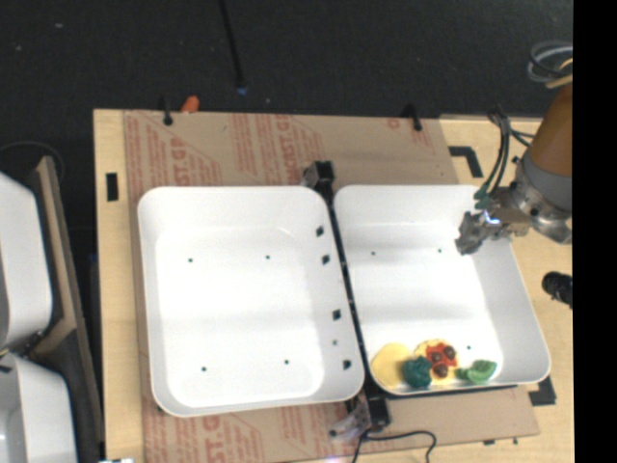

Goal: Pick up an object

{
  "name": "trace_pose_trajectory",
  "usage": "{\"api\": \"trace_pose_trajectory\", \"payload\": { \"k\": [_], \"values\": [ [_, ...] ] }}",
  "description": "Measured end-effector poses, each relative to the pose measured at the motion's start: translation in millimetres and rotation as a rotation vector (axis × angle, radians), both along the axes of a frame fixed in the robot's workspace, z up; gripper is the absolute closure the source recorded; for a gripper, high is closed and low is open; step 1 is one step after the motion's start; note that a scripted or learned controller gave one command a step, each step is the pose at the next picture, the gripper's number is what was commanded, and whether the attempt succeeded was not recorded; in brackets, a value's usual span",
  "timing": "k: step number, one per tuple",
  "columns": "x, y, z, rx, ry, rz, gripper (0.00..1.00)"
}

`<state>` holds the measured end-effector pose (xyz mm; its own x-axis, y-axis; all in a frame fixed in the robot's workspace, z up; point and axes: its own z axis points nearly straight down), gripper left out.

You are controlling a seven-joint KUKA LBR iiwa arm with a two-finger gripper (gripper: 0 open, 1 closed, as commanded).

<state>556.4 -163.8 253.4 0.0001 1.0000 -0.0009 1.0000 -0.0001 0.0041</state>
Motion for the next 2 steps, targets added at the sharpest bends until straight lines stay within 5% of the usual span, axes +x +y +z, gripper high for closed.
{"api": "trace_pose_trajectory", "payload": {
  "k": [2],
  "values": [
    [27,95,-22,0.001,0.004,0.004,1.0]
  ]
}}
